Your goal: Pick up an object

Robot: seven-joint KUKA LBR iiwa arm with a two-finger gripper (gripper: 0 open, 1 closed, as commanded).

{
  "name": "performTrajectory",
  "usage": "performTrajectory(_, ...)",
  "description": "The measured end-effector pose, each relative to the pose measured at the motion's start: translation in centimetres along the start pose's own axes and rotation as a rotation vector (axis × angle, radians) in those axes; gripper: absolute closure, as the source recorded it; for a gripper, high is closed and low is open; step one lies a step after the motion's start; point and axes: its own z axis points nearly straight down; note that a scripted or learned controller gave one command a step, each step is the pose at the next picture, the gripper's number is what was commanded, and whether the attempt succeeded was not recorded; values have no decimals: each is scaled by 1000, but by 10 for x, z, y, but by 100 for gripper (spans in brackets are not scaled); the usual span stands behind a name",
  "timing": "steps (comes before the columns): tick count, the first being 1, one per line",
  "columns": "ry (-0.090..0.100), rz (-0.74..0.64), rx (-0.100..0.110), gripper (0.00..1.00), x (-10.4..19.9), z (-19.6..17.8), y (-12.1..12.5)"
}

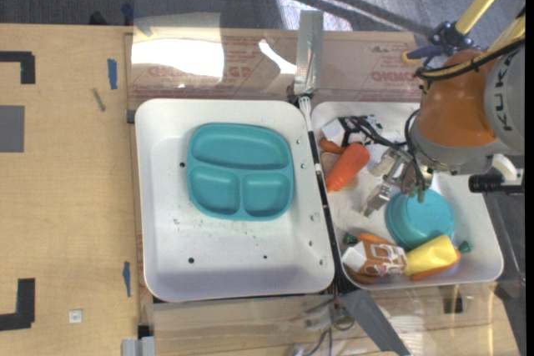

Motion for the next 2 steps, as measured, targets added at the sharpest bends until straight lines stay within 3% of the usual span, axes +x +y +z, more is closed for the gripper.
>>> performTrajectory(1,4,232,0,0,36,0,-28)
performTrajectory(2,1,255,-2,0,75,-1,-44)
